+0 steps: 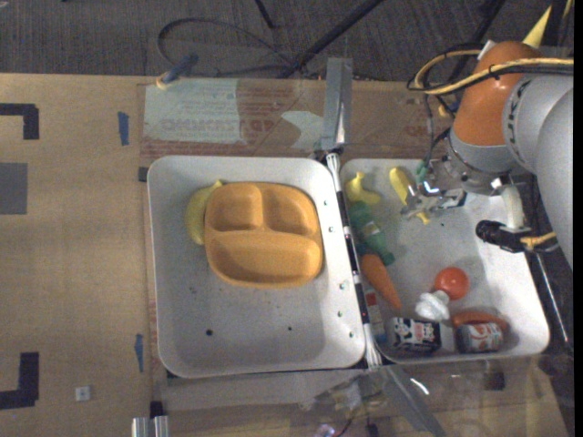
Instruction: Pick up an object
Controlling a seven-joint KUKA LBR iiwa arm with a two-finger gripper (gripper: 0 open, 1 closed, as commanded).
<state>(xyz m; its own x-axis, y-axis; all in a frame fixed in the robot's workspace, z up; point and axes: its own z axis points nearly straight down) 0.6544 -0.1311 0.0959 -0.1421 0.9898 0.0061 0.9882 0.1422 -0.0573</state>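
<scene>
Upper right of frame, right bin (524, 321) | jaws (421, 200) just right of yellow corn cob (401, 186) | cob axis near-vertical | jaws' state: cannot tell.

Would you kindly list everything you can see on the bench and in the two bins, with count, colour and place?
bins: two, white, side by side on the bench.
divided plate: one, orange, left bin, upper half.
banana: one, yellow, left bin, tucked under the plate's left edge.
small yellow items: two, right bin, top left.
bottle: one, green, right bin, left side.
carrot: one, orange, below the bottle.
ball: one, red-orange, right bin, middle.
cans: two, near edge of the right bin.
arm: one, grey with orange band, from the right.
gripper: one, over the right bin's top.
</scene>
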